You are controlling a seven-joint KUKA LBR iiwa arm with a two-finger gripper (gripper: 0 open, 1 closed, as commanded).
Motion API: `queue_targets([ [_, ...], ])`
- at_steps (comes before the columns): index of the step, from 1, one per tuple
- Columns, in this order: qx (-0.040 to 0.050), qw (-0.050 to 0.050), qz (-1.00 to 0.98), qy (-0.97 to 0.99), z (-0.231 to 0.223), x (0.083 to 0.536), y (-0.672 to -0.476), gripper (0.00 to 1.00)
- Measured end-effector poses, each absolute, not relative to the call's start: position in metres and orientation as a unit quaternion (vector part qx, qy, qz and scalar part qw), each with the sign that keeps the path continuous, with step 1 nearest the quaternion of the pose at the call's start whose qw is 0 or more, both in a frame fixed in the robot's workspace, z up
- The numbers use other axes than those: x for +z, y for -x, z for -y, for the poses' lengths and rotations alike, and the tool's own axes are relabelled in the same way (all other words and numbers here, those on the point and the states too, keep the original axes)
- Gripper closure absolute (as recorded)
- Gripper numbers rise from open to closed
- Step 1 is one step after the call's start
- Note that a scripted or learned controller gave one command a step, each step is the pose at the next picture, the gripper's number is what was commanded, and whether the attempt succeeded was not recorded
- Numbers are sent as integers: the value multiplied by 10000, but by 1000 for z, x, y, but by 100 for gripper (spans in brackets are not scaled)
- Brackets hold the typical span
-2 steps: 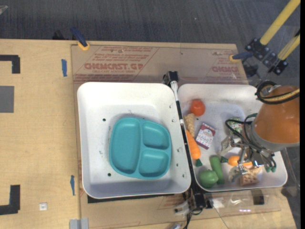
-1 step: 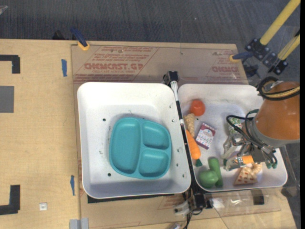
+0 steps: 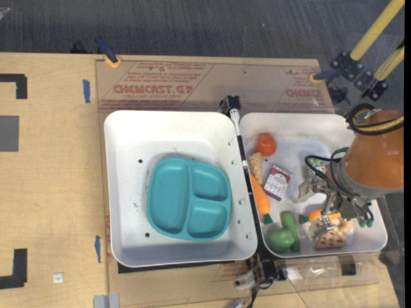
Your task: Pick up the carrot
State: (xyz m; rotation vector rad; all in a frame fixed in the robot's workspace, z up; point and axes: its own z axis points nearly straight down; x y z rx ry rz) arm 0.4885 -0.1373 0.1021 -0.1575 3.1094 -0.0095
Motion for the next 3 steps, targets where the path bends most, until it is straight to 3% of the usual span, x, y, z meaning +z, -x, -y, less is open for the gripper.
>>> queue_targets([
  [1, -4, 87, -9808, 1947, 157, 89, -491, 0],
  [2, -41, 105, -9341, 3567, 158, 90, -494, 0],
  [3, -21, 101, -9222, 3865, 181, 89, -492, 0],
])
